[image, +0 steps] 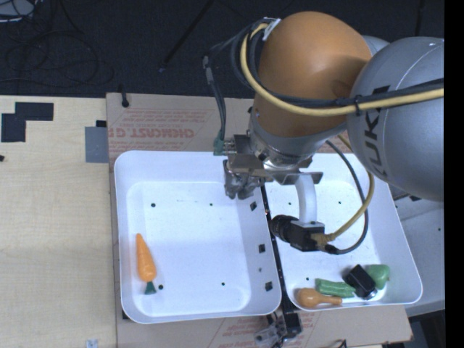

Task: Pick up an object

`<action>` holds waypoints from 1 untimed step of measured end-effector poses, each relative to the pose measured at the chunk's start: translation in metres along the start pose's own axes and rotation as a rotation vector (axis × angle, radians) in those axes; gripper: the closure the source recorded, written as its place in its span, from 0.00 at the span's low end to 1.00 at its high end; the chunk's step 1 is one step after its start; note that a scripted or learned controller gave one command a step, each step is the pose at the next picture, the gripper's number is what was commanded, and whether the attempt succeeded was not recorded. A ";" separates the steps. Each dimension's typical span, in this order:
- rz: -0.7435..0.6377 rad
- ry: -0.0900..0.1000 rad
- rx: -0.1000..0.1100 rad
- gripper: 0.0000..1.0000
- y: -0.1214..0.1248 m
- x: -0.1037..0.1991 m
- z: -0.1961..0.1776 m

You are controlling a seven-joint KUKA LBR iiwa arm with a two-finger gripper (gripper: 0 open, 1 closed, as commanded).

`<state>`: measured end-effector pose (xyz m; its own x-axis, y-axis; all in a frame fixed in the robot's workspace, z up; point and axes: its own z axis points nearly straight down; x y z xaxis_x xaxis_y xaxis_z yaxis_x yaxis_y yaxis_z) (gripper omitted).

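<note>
An orange toy carrot [145, 259] with a green stub lies near the front left corner of the left bin [188, 307]. In the right bin [402, 263], at its front edge, a green piece [334, 288], a black block [359, 280], a second green piece [378, 272] and an orange pear-shaped toy [316, 297] lie close together. My gripper [238, 181] hangs below the orange wrist band, over the back end of the divider between the bins. It is far from the carrot and from the cluster. I see nothing held in it.
The big grey arm [406, 122] covers the back of the right bin. A black fitting on a yellow cable [299, 233] hangs over that bin's left side. Cardboard [167, 122] lies under the bins, with pale bench [51, 230] to the left.
</note>
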<state>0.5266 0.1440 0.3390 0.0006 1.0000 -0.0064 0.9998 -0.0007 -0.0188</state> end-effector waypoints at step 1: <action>-0.002 0.007 -0.024 1.00 0.029 0.009 -0.082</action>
<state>0.5571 0.1537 0.4201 -0.0014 1.0000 0.0011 1.0000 0.0014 0.0054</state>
